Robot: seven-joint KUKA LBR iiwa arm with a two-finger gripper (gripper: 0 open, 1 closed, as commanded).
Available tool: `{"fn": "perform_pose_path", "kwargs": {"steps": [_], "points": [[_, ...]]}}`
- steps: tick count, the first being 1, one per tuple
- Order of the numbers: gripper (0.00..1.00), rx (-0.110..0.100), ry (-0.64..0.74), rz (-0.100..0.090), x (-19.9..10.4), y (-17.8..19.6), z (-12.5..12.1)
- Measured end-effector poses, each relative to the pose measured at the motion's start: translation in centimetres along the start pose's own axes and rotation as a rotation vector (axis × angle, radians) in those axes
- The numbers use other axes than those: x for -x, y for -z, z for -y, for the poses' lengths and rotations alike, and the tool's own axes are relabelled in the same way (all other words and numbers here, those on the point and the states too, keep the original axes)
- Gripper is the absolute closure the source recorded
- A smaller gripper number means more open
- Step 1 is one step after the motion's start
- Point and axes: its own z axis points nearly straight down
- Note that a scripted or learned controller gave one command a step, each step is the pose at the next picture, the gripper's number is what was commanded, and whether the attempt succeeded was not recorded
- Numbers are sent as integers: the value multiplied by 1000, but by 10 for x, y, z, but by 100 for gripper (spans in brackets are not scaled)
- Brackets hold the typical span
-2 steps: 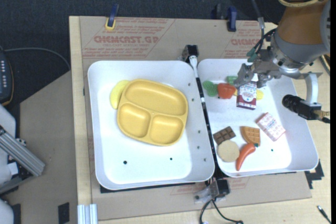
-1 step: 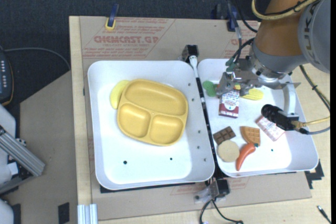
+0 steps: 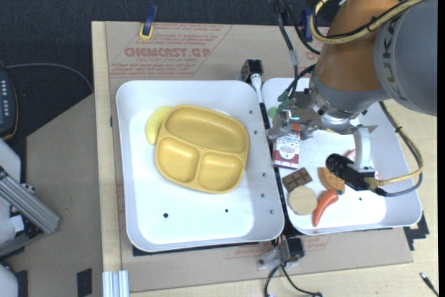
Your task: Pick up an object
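Orange-banded and bulky, the arm hangs low over the right bin (image 3: 410, 209), its gripper (image 3: 295, 123) above the red-and-white packet (image 3: 286, 150) near the bin's left wall — whether it is clenched or released I cannot tell. Crowding is the risk: a brown square piece (image 3: 297, 179), a tan disc (image 3: 302, 201) and an orange carrot-like toy (image 3: 324, 206) lie just beside the packet, and the flat packet could slip away. The yellow divided tray (image 3: 201, 148) sits apart in the left bin (image 3: 139, 205).
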Motion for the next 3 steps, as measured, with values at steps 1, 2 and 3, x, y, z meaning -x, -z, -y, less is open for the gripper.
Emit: {"fn": "perform_pose_path", "kwargs": {"steps": [1,2,3], "points": [[100,1,-2,1,-23,1,12],[100,7,-4,2,-22,14,11],[100,6,-4,2,-20,14,12]]}}
